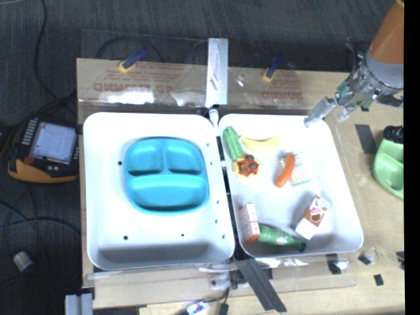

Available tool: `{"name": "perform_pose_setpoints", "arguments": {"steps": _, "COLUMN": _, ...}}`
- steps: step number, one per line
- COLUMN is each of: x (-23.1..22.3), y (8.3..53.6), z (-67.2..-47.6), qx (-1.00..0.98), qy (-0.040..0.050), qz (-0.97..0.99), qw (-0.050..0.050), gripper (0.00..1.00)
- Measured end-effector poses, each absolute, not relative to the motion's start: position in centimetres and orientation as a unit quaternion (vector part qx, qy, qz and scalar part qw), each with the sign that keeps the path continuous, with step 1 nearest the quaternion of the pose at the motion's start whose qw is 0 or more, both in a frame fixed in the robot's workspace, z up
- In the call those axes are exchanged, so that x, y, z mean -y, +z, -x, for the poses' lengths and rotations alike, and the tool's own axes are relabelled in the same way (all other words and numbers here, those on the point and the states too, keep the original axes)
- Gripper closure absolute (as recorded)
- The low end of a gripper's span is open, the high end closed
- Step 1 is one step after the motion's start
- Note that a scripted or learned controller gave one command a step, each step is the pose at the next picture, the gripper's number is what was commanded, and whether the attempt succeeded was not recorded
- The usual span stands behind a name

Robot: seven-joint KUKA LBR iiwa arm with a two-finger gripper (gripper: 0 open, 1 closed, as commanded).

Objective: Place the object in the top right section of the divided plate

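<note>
At upper right, the hand [323,112] hovers over the right bin's [341,176] corner; grip state unclear. The blue divided plate [167,174] sits centre-left.

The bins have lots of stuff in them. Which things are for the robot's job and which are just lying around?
For the job:
blue divided plate in the left bin
gripper, above the right bin's far corner
toy food in the right bin: banana, orange hot dog, green bottle; which one gets picked is unclear

Just lying about:
handheld screen unit on the floor
green object on the bench
</note>
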State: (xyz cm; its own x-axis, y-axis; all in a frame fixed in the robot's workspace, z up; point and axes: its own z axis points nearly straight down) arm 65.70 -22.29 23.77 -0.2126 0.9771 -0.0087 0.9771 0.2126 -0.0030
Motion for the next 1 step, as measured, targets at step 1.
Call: {"name": "perform_pose_setpoints", "arguments": {"steps": 1, "x": 22.29, "y": 24.71, "z": -65.75, "qx": -0.779, "qy": -0.0057, "qz": -0.627, "qw": 0.004, "gripper": 1.0}}
